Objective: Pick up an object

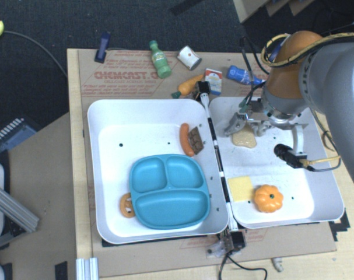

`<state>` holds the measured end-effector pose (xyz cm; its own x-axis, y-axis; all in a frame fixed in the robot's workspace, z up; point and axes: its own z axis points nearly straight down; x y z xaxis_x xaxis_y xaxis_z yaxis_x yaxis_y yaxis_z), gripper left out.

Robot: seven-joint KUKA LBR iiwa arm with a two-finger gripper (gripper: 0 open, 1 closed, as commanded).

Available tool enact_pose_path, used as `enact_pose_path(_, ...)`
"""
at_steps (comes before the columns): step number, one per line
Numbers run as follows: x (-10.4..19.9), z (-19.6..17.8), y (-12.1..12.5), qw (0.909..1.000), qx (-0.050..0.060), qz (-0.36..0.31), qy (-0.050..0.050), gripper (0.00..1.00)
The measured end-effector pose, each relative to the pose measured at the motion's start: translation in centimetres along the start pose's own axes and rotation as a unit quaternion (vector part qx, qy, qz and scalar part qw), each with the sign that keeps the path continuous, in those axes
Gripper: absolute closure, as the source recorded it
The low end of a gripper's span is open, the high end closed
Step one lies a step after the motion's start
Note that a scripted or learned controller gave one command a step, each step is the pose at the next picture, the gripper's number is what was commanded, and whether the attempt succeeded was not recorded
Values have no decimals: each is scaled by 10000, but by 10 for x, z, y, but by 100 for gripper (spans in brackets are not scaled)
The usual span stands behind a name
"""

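My gripper (246,125) hangs low over the far part of the right bin (322,206), open, its fingers spread over the top of a flat beige piece (244,139) that lies on the bin floor. Nothing is held between the fingers. Nearer the front of the same bin lie a yellow cheese slice (239,188) and a small orange pumpkin (268,198). The left bin (107,139) holds a blue divided plate (168,190), a sausage (185,139) with a brown piece (195,138) beside it, and a pretzel (126,206) partly under the plate.
A black cable fitting (288,154) from the arm hangs over the right bin's middle. Behind the bins lie a green bottle (160,60), a white can (189,57), a carrot (187,87), a small carton (212,81) and a blue bottle (241,74).
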<state>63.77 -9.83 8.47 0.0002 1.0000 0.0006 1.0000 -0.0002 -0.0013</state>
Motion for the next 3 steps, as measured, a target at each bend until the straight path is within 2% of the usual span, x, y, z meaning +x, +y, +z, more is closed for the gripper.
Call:
enact_pose_path(2,3,0,4,10000,-14,-2,-3,0)
enact_pose_path(3,3,-10,5,10000,-23,0,-2,100)
